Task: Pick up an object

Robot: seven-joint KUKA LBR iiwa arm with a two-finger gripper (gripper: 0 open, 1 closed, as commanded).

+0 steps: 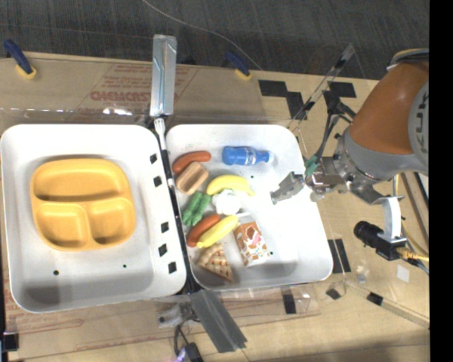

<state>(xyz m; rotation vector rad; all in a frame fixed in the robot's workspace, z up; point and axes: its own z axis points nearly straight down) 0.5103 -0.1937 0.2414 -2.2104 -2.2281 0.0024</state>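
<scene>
The grey two-finger gripper hangs over the right-hand white bin, near its right wall, with nothing between its fingers; whether they are spread or closed I cannot tell. To do this step well, it should probably pick an outlying item and come straight down on it. The blue plastic bottle lies apart from the heap, up-left of the gripper. The left-hand white bin holds a yellow compartment tray.
</scene>
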